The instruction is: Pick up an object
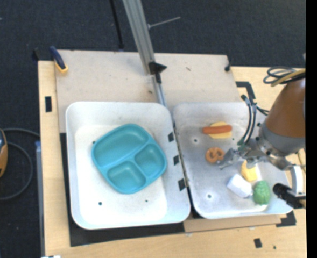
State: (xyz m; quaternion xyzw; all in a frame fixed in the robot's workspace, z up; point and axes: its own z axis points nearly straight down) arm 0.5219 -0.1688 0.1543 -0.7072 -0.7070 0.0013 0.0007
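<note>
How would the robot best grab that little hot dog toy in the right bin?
Probably from straight above, fingers closing across the narrow middle of the hot dog. It lies flat and long, side to side, with bare bin floor all round it, so nothing crowds the gripper.

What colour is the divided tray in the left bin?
Turquoise blue; the divided tray shows plainly in the camera view.

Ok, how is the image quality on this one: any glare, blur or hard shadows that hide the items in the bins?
Camera view: lighting is even and soft, with no harsh shadows. The overall picture is slightly soft, so the pretzel and hot dog lack fine detail. The white bins look bright but not blown out. The pincer area is blurry and cluttered, so its fingers are hard to make out.
</note>
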